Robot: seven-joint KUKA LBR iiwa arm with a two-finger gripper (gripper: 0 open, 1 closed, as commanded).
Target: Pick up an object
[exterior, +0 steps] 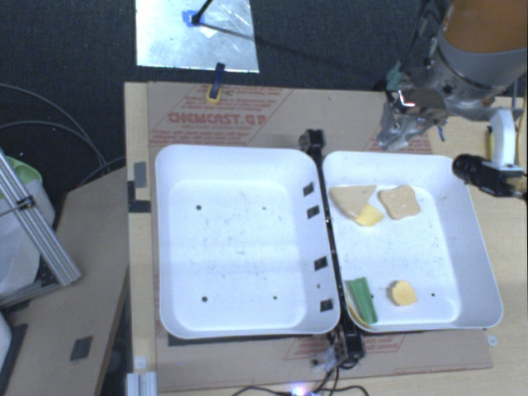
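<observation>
Lower frame: the front edge of the desk (247,349) carries two shallow white bins side by side. At the bottom left corner of the right bin (466,246) a green strip (360,299) lies beside the divider, with a small round yellow piece (403,293) just to its right, apart from it.

Mid frame: the left bin (239,242) shows bare white floor with a few dark specks. In the upper part of the right bin a pale wedge-shaped slice (351,198) lies against a small yellow chunk (370,215); a tan toast-shaped piece (400,202) sits just right of them.

Upper frame: the gripper (403,130) hangs above the desk just beyond the right bin's far rim, well apart from every object. Whether the fingers are apart or together cannot be told from this view. Behind it the arm (483,31) rises to the upper right corner. A sheet of metal plate (196,23) lies on the dark floor at upper left.
</observation>
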